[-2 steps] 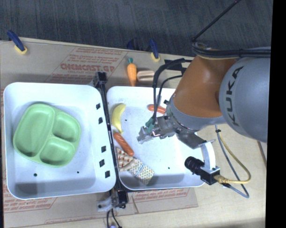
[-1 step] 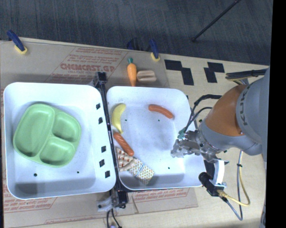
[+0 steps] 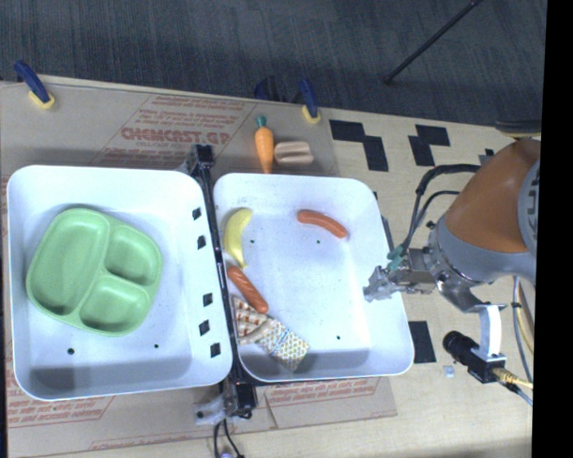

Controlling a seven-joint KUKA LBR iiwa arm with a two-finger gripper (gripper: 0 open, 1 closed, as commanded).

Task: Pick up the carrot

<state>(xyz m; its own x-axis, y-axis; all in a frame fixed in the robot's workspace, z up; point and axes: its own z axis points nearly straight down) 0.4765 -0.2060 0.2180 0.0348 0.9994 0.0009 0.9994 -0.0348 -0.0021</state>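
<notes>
One tapered orange carrot (image 3: 263,147) lies behind both glossy bins (image 3: 362,203).

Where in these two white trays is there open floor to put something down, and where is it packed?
Right bin: bare floor in the middle and right, between the sausage and the near wall. Its left edge is crowded: banana, hot dog, waffle and a patterned piece. Left bin: the green plate fills most; a bare strip runs along the near wall.
</notes>
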